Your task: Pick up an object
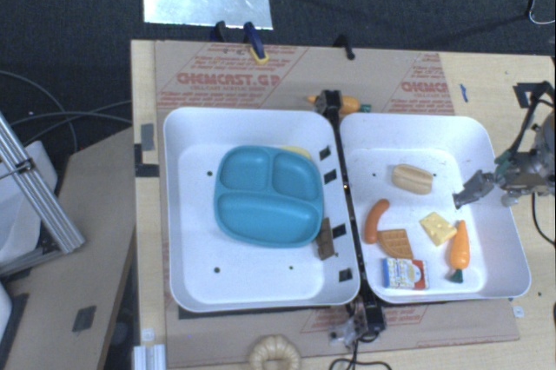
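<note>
One juice carton [405, 274], one carrot [460, 246], one plate [268, 194].

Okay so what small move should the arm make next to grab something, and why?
Probably ease the gripper down and slightly left toward the cheese wedge. It hangs over the right bin holding nothing, and that wedge lies nearest, beside the carrot.
</note>
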Robot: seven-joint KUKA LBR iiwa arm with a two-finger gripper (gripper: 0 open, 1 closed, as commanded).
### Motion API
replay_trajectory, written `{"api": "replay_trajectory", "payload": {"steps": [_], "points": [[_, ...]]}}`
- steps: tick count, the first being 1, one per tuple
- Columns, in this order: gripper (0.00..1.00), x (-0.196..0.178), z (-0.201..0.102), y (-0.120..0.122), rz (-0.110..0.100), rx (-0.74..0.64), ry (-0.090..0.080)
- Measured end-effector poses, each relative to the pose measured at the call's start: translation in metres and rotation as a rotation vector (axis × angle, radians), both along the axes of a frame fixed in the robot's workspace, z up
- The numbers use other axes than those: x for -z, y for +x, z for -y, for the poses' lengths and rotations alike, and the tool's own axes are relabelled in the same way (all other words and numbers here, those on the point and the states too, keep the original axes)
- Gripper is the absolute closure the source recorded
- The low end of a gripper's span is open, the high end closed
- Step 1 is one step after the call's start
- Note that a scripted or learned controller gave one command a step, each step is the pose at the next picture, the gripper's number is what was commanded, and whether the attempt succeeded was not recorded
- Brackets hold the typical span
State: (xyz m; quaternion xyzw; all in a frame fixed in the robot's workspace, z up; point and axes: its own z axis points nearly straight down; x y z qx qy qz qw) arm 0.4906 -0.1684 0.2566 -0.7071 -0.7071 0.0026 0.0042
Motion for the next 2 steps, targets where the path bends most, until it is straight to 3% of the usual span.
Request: {"api": "replay_trajectory", "payload": {"steps": [1,2], "points": [[0.00,-0.005,-0.001,0.002,0.011,-0.003,-0.002],[0.00,0.056,-0.002,0.007,0.007,-0.002,-0.001]]}}
